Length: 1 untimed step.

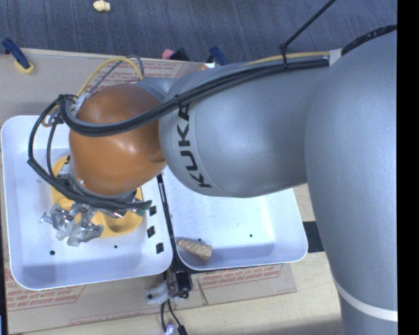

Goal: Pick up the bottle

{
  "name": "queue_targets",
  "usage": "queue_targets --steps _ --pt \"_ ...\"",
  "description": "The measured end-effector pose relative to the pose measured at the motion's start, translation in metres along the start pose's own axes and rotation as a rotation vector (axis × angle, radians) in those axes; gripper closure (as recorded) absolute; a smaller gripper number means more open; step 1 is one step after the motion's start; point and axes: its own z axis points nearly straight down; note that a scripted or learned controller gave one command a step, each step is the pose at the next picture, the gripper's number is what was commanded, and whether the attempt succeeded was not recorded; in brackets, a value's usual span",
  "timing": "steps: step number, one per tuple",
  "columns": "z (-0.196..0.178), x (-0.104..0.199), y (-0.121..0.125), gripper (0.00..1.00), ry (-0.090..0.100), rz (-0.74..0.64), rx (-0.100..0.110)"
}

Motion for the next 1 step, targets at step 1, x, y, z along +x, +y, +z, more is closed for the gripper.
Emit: queue_targets --steps 1 --pt "-0.0324 0.0156 -0.0019 1.00 -0.004 0.362 0.002"
